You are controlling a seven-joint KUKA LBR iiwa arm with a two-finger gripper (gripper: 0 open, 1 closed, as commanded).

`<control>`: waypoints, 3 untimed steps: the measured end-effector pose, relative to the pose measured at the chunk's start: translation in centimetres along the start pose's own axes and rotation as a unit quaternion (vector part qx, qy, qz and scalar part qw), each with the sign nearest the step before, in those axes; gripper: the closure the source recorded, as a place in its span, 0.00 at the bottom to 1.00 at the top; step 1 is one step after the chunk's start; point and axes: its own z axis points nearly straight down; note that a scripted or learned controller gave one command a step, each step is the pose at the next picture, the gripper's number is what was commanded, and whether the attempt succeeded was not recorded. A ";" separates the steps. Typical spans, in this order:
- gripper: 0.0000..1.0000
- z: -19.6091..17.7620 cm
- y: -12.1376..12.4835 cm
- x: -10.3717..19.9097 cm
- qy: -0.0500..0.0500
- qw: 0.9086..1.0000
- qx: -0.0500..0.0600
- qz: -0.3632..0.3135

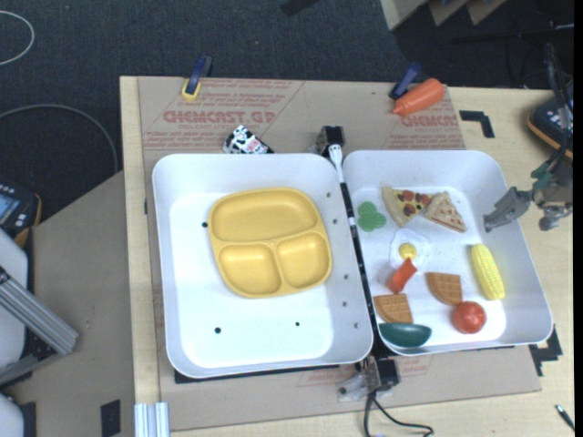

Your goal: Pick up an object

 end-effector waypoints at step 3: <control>0.00 12.2 0.0 0.7 0.001 1.000 -0.001 -0.001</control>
